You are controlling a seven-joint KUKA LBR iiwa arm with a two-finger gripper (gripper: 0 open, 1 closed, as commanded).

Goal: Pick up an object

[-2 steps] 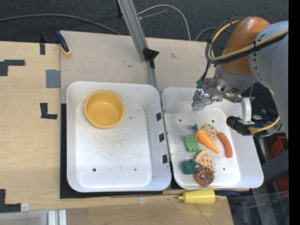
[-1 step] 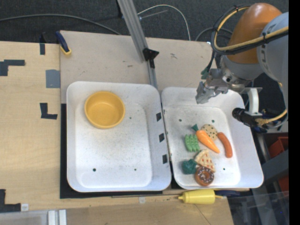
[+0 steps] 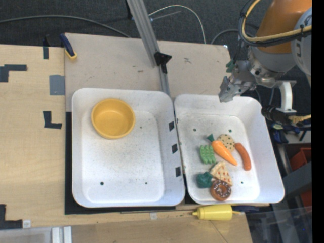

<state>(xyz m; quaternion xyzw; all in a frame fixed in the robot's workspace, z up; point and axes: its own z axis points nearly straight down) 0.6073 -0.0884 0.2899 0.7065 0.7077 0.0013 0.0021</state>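
A yellow bowl (image 3: pixel 113 117) is sitting alone in the far-left part of the left bin (image 3: pixel 83 186), leaving most of that bin's floor bare, so it looks like the drop side.

The toy food is lying bunched in the near-right part of the right bin (image 3: pixel 202 108). A green piece (image 3: pixel 206 154) is lying just left of the carrot (image 3: pixel 224 152), a sausage (image 3: pixel 243 156) is resting on the carrot's right, and a donut (image 3: pixel 220 190) is sitting nearest, beside a dark green piece (image 3: pixel 204 179).

That crowding is leaving little room around any single piece, while the bin's far half is staying open for a descent.

The gripper (image 3: pixel 226 92) is hanging over the far rim of the right bin, well apart from the food and carrying nothing. Whether it is open or closed I cannot tell.

A yellow bottle (image 3: pixel 215 213) is lying outside, against the near edge.
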